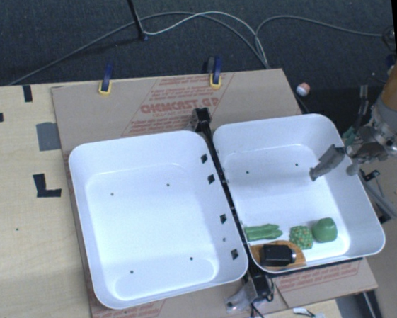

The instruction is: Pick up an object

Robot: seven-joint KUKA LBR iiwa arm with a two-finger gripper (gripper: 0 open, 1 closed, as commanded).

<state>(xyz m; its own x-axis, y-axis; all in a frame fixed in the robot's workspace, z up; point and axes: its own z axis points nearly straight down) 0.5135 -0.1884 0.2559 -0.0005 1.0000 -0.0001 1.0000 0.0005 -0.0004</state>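
Two white bins sit side by side on a brown cardboard sheet (178, 107) on the light wood worktop (12, 211). The floor (62, 27) at 12 o'clock is dark carpet with cables.

The gripper (325, 163) hangs over the right bin (274, 139), holding nothing. Toys, among them a green ball (325, 230), lie at its 6 o'clock edge.
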